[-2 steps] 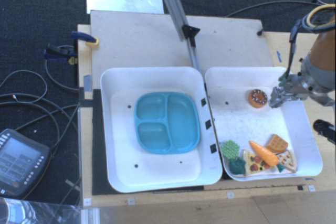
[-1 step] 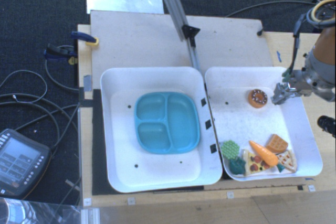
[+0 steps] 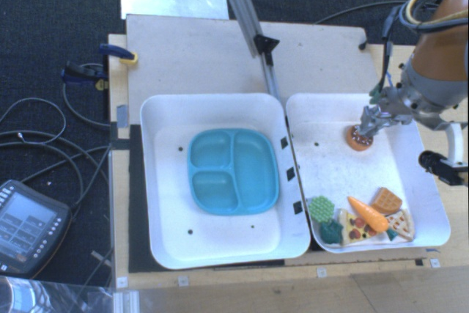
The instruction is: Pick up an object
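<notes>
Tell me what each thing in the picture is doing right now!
End effector: low in the right bin, right over the donut.
Donut: flat on the right bin floor.
Blue plate: flat in the left bin, nothing on it.
Carrot: lying in the toy food pile.
Waffle: resting at the pile's edge.
Right bin: holds all the food.

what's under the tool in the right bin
A round orange toy donut lies under the tool on the right bin floor. The tool covers its upper edge, so contact is unclear.
</notes>
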`<state>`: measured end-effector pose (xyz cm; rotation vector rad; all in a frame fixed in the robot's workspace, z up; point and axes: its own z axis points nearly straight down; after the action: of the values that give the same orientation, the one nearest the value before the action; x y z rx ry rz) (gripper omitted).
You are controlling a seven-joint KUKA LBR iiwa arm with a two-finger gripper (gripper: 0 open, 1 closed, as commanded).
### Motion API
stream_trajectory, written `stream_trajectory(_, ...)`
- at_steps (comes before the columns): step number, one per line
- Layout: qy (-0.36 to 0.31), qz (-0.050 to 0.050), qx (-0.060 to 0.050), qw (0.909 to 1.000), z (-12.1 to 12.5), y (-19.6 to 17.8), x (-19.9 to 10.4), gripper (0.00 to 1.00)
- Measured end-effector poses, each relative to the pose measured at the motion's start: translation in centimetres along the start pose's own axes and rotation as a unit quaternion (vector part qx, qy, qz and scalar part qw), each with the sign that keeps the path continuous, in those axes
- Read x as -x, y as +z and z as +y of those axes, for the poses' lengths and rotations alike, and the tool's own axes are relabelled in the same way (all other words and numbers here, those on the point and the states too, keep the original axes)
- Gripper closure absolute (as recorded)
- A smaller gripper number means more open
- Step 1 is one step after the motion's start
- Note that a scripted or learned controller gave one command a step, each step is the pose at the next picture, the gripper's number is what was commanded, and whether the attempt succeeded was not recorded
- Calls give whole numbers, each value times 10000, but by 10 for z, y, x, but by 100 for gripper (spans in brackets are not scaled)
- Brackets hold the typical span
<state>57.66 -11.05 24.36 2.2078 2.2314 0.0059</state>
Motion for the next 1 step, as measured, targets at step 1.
stream_trajectory(1,-2,4,-5,10000,22,9,-52,100)
